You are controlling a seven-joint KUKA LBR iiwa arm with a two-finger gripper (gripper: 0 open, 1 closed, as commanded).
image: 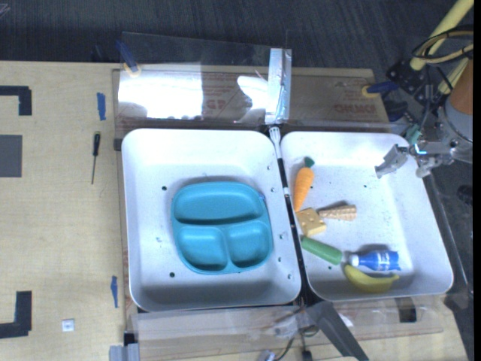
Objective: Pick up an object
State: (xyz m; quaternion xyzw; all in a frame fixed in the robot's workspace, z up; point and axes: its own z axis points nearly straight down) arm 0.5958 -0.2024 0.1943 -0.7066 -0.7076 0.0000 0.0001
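Nothing picked yet. Carrot (301, 187), cracker (325, 218), bottle (373, 261) and banana (368, 279) are seen in right bin (421, 224). Gripper (404, 159) is held open, empty, at far-right rim; descent onto one item needed.

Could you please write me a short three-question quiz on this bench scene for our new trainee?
1. True or false: the blue divided tray lies in the left bin.
2. Which item lies nearest the front edge of the right bin? A) carrot B) banana C) waffle piece
3. Fill in: the gripper is above the right bin's far ____ corner.

Key
1. True; the tray fills the middle of the left bin.
2. B; the banana lies just in front of the small blue bottle.
3. Right; it is apart from all the items.
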